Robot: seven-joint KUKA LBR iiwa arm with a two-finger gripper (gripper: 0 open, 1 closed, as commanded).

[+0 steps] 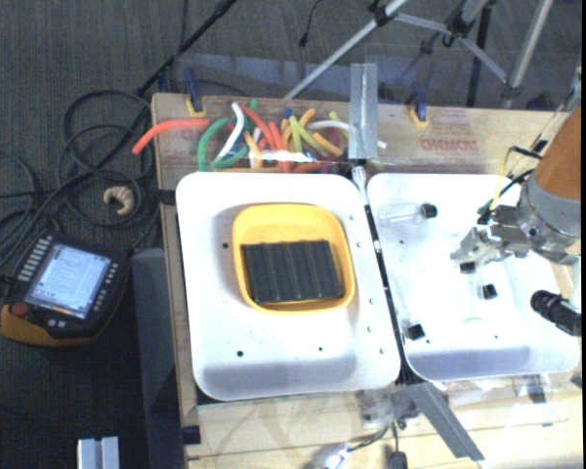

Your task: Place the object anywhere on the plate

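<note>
Plate, yellow, in left white bin on wooden bench.

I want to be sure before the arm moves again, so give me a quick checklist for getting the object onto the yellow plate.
1. Yellow plate sits in the left white bin: ok.
2. Dark ribbed rectangular insert covers the plate's middle; room for the object: cannot tell.
3. Gripper over the right white bin: ok.
4. Small clear object with a black cap lies in the right bin, apart from the gripper: not ok, not grasped.
5. Jaws open or shut: cannot tell.
</note>
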